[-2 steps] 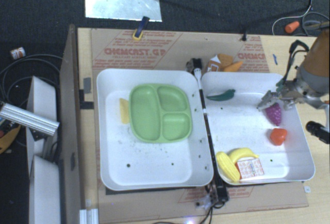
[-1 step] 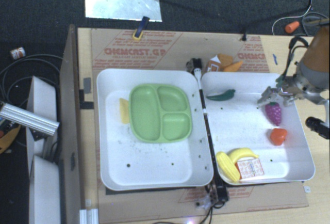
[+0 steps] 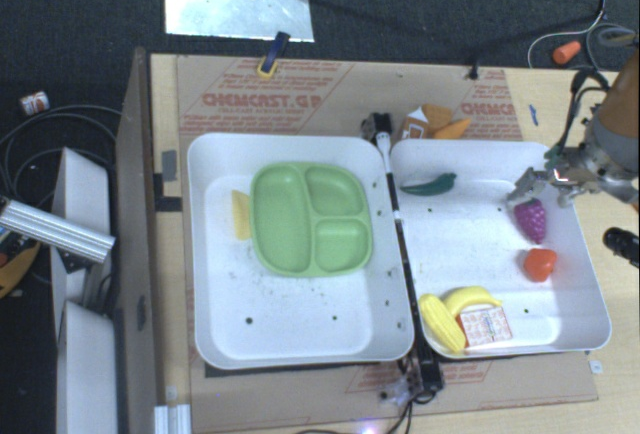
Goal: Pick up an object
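Observation:
My gripper (image 3: 545, 190) hangs over the right bin (image 3: 470, 242) near its far right edge, and its two fingers (image 3: 522, 188) stand spread apart with nothing between them. A purple bunch of grapes (image 3: 531, 219) lies just below and in front of the fingertips, apart from them. An orange-red tomato (image 3: 539, 264) sits nearer the front. A dark green pepper (image 3: 428, 185) lies at the bin's back left. A banana (image 3: 470, 300), a corn cob (image 3: 443, 322) and a small printed card (image 3: 486, 326) cluster at the front.
The left bin (image 3: 220, 322) bears a green divided plate (image 3: 308, 219) and a yellow piece (image 3: 241, 214) beside it. Orange items (image 3: 440, 122) lie on the cardboard behind the bins. The bins' shared rim (image 3: 397, 232) runs down the middle.

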You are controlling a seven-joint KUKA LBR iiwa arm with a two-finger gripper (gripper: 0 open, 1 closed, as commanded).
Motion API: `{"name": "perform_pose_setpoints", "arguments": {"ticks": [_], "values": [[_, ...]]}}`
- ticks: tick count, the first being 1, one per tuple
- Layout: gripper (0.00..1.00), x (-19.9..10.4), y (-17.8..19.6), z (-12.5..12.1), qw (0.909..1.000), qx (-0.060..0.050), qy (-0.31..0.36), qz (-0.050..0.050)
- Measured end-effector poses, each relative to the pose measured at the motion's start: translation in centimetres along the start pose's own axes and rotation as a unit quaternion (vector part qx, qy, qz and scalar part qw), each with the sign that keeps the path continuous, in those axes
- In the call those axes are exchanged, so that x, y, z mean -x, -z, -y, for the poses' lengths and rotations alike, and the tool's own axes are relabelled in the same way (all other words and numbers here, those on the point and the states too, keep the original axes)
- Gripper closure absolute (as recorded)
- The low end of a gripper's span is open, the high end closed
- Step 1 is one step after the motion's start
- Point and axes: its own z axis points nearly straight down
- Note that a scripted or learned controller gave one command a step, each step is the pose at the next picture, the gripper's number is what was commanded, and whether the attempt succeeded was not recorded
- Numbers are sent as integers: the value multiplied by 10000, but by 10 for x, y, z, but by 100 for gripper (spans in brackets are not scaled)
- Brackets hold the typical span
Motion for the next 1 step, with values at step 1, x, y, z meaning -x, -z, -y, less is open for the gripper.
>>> {"name": "perform_pose_setpoints", "arguments": {"ticks": [1], "values": [[0,0,-27,-12,10000,-8,16,3]]}}
